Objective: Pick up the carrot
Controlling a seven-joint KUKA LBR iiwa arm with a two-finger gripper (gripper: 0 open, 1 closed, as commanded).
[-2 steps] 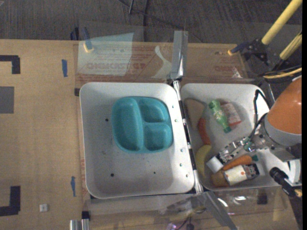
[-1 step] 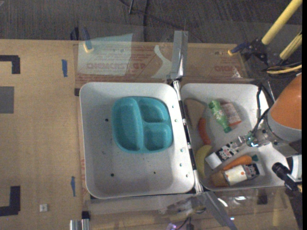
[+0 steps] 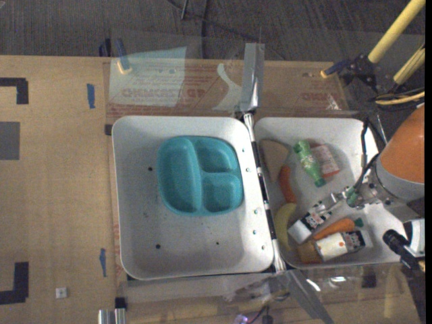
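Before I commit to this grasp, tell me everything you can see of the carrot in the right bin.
The carrot is a short orange piece, smooth like plastic toy food, lying flat near the front of the right bin. It runs at a slant, its right end higher in the picture. A white bottle with a dark label lies against its upper left side and a white container with an orange end lies just below it. The gripper hangs just above and to its right; contact cannot be judged.
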